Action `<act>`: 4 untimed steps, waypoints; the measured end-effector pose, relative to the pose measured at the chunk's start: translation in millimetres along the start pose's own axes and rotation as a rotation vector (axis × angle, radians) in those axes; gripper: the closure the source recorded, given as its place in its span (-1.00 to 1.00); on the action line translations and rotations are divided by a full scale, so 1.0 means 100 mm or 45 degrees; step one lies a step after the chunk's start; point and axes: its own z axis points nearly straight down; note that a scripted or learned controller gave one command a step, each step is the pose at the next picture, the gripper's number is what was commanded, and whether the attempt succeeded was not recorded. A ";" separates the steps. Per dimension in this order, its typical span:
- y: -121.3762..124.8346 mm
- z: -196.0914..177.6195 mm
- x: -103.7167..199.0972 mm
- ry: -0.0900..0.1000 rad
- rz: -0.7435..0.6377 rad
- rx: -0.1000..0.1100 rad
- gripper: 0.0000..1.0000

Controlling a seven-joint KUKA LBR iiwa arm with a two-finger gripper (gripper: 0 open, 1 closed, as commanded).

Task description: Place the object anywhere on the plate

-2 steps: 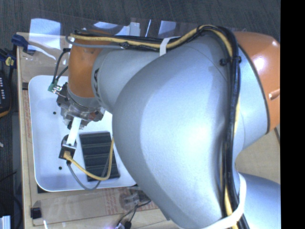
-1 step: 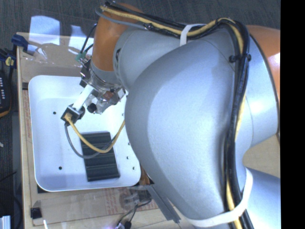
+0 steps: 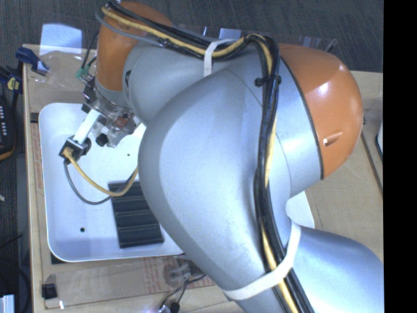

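Arm point(image 3: 247, 168): smooth grey shell, orange band, black and yellow cables strapped with white ties; covers most of bench.

Bin point(image 3: 58, 175): shallow, white, rounded corners, on pale wood bench point(image 3: 117, 282).

Gripper point(image 3: 91, 135): over bin's upper left part; opening cannot be told (mount hides tips).

Plate point(image 3: 137, 217): dark, ribbed, rectangular, flat in bin's lower middle, partly under arm.

Floor point(image 3: 260, 5): dark carpet beyond bin's far side.

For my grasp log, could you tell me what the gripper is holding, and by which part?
It cannot be told: the gripper hangs over the left bin, with nothing visibly between its fingers.
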 end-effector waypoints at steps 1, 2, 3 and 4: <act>-0.29 -1.04 0.22 0.004 -0.379 -0.004 1.00; -0.28 -0.88 0.46 0.001 -1.273 -0.008 1.00; -0.24 0.31 0.41 -0.003 -1.031 0.002 1.00; -0.08 -0.05 0.27 -0.003 -1.779 -0.007 1.00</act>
